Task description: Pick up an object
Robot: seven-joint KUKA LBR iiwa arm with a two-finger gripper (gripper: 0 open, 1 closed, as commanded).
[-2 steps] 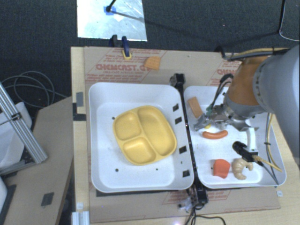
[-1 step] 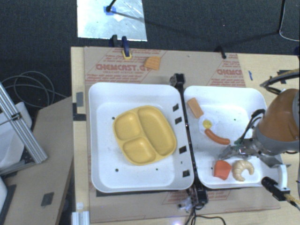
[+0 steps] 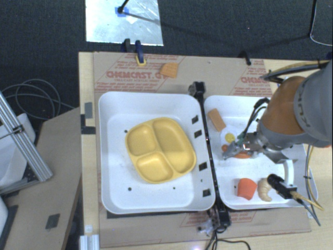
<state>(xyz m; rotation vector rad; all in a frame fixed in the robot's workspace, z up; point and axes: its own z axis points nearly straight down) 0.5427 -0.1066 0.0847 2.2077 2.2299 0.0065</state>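
My gripper (image 3: 232, 149) is low in the right bin (image 3: 291, 204), near its left side. Right under it lies a small orange-red thing (image 3: 241, 155), partly hidden by the gripper. A small yellow piece (image 3: 229, 137) sits just above the gripper, and a tan block (image 3: 216, 120) lies further back near the divider. In front, an orange-red cup-shaped thing (image 3: 246, 188) stands beside a cream curved piece (image 3: 264, 189). Whether anything is held cannot be seen.
The left bin (image 3: 112, 191) holds a yellow divided plate (image 3: 160, 149). Another tan block (image 3: 169, 69) lies on the cardboard behind the bins, near a blue and yellow clamp (image 3: 139, 52). The arm covers the right bin's right side.
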